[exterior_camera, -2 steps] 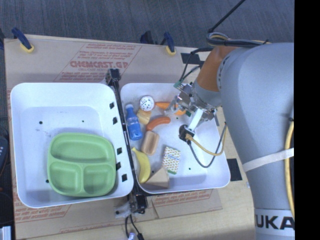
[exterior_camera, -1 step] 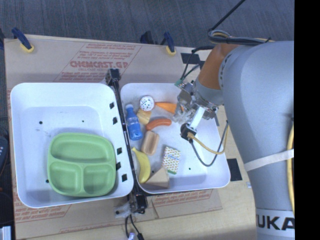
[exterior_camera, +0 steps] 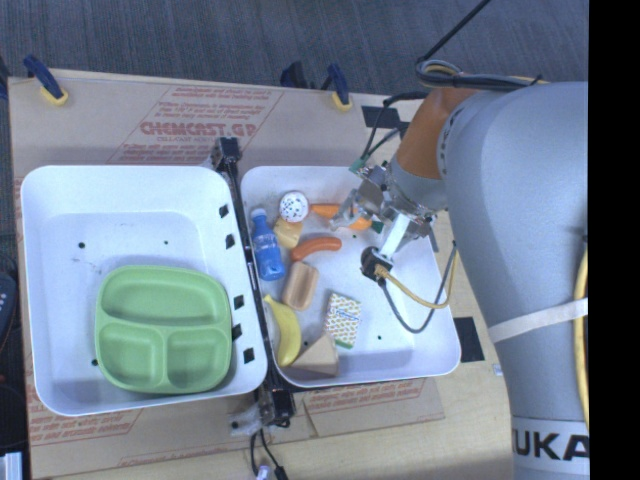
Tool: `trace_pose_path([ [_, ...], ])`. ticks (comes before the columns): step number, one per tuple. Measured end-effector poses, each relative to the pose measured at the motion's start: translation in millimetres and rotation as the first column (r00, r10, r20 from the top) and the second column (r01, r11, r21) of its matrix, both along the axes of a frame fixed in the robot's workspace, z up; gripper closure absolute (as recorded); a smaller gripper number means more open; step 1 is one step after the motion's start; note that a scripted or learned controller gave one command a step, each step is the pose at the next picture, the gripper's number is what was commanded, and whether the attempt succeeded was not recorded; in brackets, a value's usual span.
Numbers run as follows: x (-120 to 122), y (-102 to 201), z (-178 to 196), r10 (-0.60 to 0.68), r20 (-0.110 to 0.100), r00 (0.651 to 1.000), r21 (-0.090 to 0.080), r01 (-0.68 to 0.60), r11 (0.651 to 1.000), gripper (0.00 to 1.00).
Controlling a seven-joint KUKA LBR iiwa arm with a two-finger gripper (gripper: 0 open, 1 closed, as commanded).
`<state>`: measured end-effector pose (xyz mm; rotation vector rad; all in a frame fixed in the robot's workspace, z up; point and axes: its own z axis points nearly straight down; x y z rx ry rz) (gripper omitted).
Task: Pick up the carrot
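Camera view: fingers (exterior_camera: 357, 211) beside carrot (exterior_camera: 326, 210).

The arm (exterior_camera: 520, 268) fills the right side of the frame, a thick grey body running from the lower right corner up toward the upper middle. Its orange band (exterior_camera: 425, 133) sits at the upper right of centre, just above the wrist. From there the wrist bends down and to the left, ending in the gripper (exterior_camera: 362, 208) slightly right of the frame's centre. A yellow cable (exterior_camera: 420, 298) loops below the wrist.
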<state>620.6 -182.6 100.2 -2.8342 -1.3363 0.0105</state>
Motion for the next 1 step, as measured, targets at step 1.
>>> trace_pose_path([
  [1,0.0,0.5,9.6,0.005,-0.003,1.000,0.002,-0.005,1.000,1.00],
])
